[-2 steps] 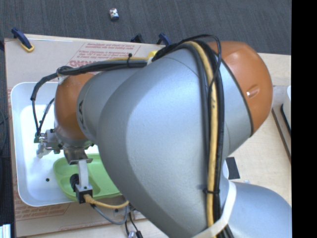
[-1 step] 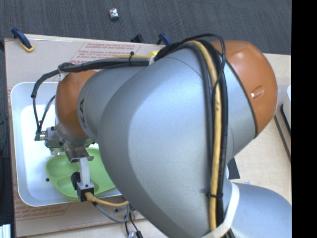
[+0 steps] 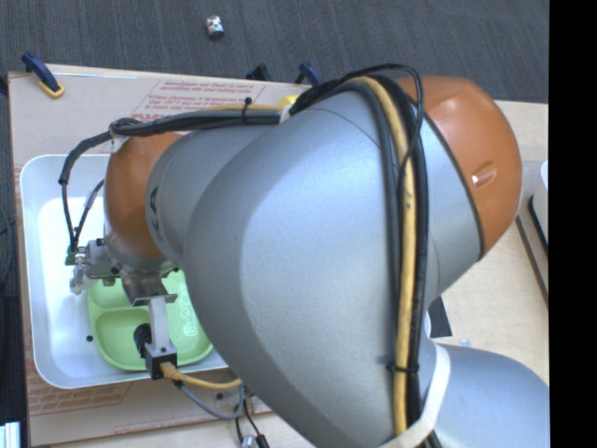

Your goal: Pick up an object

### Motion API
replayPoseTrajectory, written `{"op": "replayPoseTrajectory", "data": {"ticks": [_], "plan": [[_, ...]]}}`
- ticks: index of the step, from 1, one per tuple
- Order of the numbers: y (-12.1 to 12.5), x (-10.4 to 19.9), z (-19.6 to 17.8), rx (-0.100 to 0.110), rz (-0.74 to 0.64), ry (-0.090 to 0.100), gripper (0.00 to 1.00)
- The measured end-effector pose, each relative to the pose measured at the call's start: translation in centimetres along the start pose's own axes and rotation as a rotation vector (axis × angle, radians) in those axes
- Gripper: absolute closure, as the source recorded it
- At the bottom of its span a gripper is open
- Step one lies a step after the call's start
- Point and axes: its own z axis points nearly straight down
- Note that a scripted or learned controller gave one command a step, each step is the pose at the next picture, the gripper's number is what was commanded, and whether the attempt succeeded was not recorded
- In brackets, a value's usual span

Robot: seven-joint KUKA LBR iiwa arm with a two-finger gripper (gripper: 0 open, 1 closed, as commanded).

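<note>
Grey arm (image 3: 354, 269) with orange band covers most of the bench, reaching left over the white bin (image 3: 42, 250). Green divided tray (image 3: 126, 329) lies in that bin's near part, partly under the wrist. Gripper state: cannot tell, hidden beneath the wrist. Small blue clamp (image 3: 42, 73) on bench's far-left corner.

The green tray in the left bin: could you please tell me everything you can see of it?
The green tray is pale lime, plastic-looking, with rounded corners and at least two shallow compartments split by a raised divider. It lies flat on the floor of the left white bin, towards its near edge. The arm's wrist covers its middle and right side; contact cannot be judged.
</note>
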Motion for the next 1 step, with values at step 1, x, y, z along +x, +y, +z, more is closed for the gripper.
{"op": "replayPoseTrajectory", "data": {"ticks": [1], "plan": [[0.08,1.11,-1.23,-0.007,-0.013,0.017,1.0]]}}
